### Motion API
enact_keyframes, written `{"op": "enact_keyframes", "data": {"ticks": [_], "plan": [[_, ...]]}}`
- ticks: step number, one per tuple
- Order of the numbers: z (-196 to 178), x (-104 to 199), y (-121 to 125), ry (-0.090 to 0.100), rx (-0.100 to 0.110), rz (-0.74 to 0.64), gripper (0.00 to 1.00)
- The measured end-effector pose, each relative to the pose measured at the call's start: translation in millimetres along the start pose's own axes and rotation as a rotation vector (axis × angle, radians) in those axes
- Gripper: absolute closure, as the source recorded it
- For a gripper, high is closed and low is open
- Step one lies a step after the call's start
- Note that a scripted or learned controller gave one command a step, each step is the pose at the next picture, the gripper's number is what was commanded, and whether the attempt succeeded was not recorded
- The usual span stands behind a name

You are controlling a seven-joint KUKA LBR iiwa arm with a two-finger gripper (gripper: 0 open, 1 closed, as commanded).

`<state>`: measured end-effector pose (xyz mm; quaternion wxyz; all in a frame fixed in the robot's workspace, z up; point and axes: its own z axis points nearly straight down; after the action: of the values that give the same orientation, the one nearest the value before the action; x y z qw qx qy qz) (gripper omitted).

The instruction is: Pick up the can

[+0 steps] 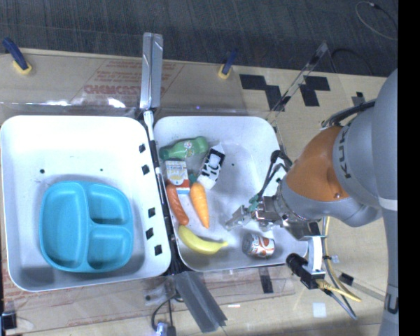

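A small crushed-looking can [257,245], silver with red markings, lies on its side near the front edge of the right bin [248,128]. My gripper [249,215] hangs just behind and above the can, slightly to its left, at the end of the grey arm with the orange band [320,175]. Nothing is seen held in the gripper. The can rests on the bin floor, apart from the other items.
The right bin also holds a green bottle [185,148], a white and black carton [211,166], two carrots [199,204], a small packet [176,171] and a banana [198,241] left of the can. The left bin [28,135] holds a blue divided tray [86,226].
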<state>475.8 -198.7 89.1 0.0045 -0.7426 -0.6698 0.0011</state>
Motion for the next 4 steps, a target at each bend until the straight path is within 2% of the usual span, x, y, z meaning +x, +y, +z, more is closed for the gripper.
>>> {"op": "enact_keyframes", "data": {"ticks": [1,2,3,4], "plan": [[-6.7,0.5,-0.4,0.002,0.006,-0.005,1.00],[-6.8,0.5,-0.3,0.001,0.006,-0.005,0.00],[0.2,-7.3,1.3,0.000,0.000,-0.041,0.00],[0.4,-3.8,0.4,0.002,0.002,-0.096,0.00]]}}
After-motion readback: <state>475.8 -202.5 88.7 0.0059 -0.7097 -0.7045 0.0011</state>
